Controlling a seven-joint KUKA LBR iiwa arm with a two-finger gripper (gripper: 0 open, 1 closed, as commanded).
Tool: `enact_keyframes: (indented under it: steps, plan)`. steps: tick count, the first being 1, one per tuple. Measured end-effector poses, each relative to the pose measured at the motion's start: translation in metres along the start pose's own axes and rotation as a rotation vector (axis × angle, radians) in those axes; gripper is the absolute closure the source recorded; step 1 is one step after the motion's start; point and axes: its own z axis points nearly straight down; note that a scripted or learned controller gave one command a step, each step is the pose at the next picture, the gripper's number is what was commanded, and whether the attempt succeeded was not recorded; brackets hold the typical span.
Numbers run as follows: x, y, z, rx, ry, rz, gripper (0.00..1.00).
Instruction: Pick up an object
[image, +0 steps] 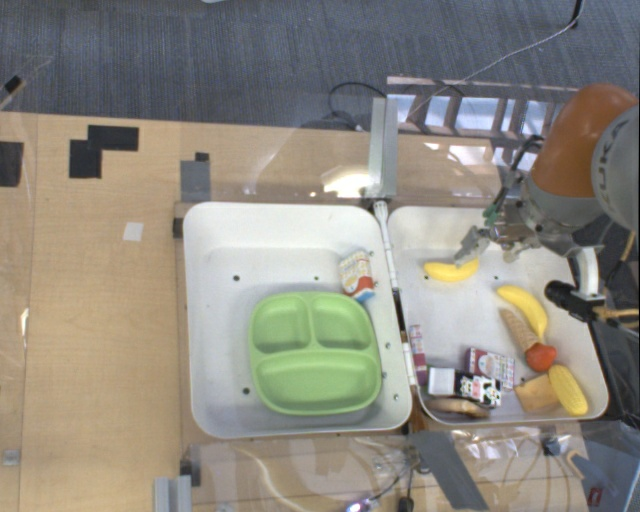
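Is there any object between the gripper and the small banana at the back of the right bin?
Nothing visible stands between them. The gripper hangs at the upper right end of the small banana, which lies alone on bare bin floor. The larger banana and the other items lie nearer the front of the right bin.

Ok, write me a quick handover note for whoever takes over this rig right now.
Gripper: open, low in the right bin, fingers just above the small banana; nothing held.
Right bin also has a bigger banana, a tomato, a corn cob, a carton.
Left bin: green plate, small packet by the divider.
Done: arm is over a target.
Left: close, lift, check the grasp held.
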Motion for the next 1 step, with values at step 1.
enact_keyframes:
  steps: [1]
  plan:
    - [0.0464, 0.0103, -0.0169, -0.003, 0.000, 0.134, 0.00]
